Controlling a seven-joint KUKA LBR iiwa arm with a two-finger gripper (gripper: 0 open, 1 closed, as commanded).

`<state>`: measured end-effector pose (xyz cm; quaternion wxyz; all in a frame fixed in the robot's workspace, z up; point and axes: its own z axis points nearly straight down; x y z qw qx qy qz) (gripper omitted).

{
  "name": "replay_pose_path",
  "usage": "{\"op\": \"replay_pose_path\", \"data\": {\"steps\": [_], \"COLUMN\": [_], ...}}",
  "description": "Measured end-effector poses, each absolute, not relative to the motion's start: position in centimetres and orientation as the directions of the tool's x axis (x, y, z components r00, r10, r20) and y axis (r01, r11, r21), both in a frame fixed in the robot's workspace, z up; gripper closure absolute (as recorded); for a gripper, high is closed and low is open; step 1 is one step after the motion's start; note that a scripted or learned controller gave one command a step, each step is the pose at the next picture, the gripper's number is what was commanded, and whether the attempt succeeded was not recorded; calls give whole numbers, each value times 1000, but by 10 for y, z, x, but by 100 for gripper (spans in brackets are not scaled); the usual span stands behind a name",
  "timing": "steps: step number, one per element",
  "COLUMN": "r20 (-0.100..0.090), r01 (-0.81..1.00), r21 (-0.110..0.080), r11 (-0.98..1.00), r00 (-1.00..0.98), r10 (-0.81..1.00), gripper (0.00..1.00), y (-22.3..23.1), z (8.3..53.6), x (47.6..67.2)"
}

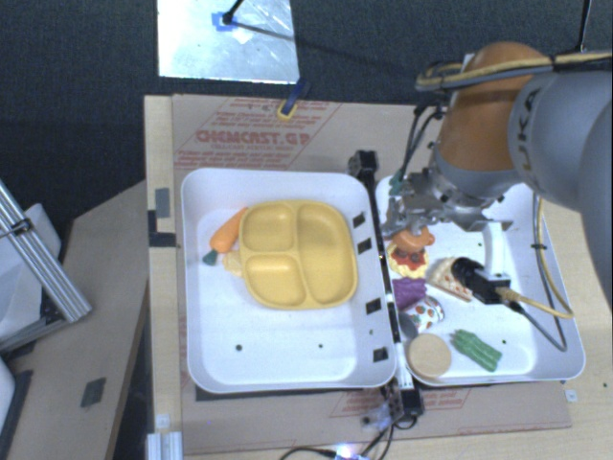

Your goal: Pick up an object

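Note:
My gripper (407, 223) hangs low over the left part of the right bin (551, 338), reaching in from the right. Directly under its tip lies an orange and red toy food (412, 248); I cannot tell whether it touches it. In front of that sit a purple toy (406, 289), a pizza slice (443, 276) and a spotted piece (427, 310). A round tan disc (429, 355) and a green vegetable (476, 349) lie near the bin's front edge.
The left bin (206, 353) holds a yellow divided plate (292, 254) with an orange carrot (227, 230) at its left side. A divider with black clips (380, 257) separates the bins. A shiny sheet (227, 27) lies beyond the bench.

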<state>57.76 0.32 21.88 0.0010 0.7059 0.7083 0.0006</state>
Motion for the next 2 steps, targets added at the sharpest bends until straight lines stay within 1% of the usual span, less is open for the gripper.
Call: {"op": "replay_pose_path", "data": {"steps": [1,2], "r20": [0,1], "r01": [1000,1000], "r21": [-1,1], "r11": [6,5], "r00": [-6,-5], "r10": [1000,1000], "gripper": [100,100], "y": [57,65], "z": [215,233], "x": [557,555]}}
